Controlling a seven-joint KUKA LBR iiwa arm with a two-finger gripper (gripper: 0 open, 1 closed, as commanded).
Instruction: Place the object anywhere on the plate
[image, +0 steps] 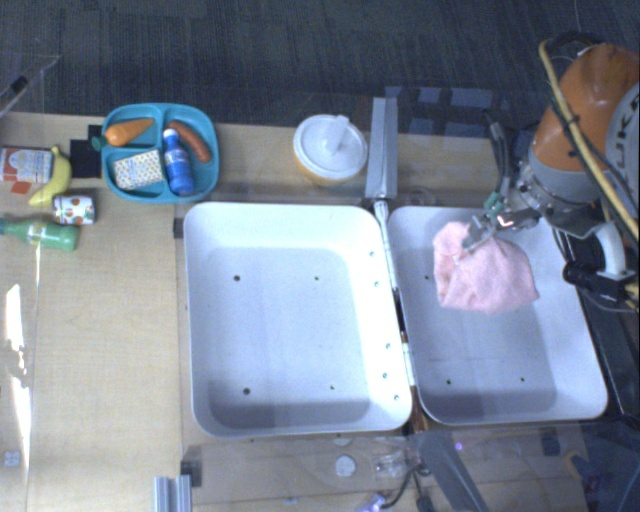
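Note:
A soft pink item (485, 272) with an uneven outline lies in the upper part of the right bin (520, 385). My gripper (487, 229) reaches in from the right and sits low over the pink item's upper edge, touching or nearly touching it. The grey arm with its orange band (590, 85) rises behind it at the top right. I cannot make out a separate object between the gripper and the pink item.
The left bin (290, 330) sits beside the right one, split by a metal divider (378, 150). Behind the bins are a white lidded bowl (330, 147) and a teal divided tray (162, 152) of toy food. A banana (52, 178), a can (73, 209) and a green bottle (40, 234) lie far left.

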